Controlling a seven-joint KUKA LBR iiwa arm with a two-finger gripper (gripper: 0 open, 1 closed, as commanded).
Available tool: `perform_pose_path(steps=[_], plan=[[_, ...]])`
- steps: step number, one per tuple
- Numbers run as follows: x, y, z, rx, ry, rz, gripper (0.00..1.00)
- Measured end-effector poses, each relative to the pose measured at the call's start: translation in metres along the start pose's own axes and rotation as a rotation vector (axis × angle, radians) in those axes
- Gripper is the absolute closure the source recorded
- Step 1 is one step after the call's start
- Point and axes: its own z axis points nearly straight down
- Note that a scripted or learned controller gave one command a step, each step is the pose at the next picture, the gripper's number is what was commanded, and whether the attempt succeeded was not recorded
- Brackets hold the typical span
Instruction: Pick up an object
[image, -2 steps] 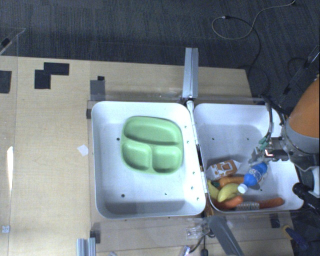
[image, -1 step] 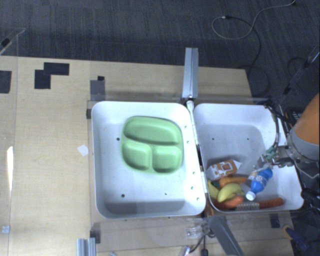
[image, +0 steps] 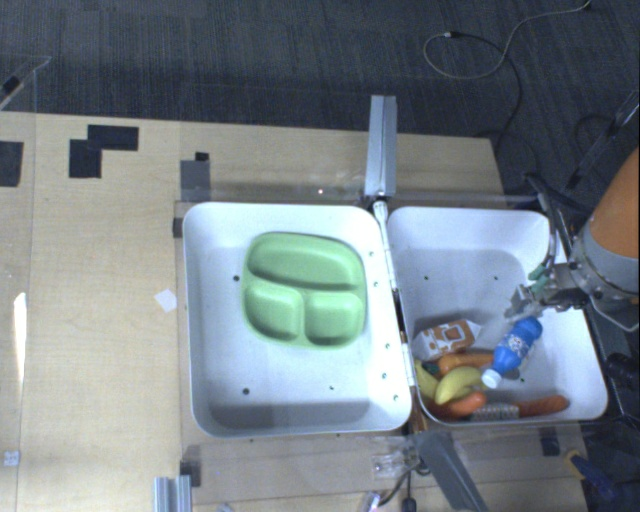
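The grey arm is reaching in from the right over the right-hand shallow white bin (image: 470, 250), and its hand (image: 535, 290) is hanging just above the upper end of the small blue plastic bottle with a white cap (image: 512, 350). Whether that hand is spread or pressed together, I cannot tell from this slant; nothing is visibly sitting between its tips.

The bottle is lying tilted in the near right part of the bin, cap pointing down toward the pile of toy food: a yellow banana (image: 455, 382), an orange carrot-like piece (image: 465, 362), a red-orange sausage shape (image: 540, 406) and a small brown-and-white carton (image: 447, 338).

It is looking light and stiff, but round and smooth, so it is likely to roll or slip; pinching across the middle of the body seems the safest hold.

There is a white label on the bottle, but its printing is too small to read, and so is the carton's.

Over in the left bin (image: 210, 380), a green divided plastic tray (image: 305, 290) is sitting alone.
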Motion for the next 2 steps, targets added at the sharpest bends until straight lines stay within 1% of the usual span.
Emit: perform_pose_path(steps=[1,2], plan=[[-0.021,-0.003,0.024,0.002,0.0,-0.053,1.0],[-0.05,0.02,0.034,0.0,-0.001,-0.127,1.0]])
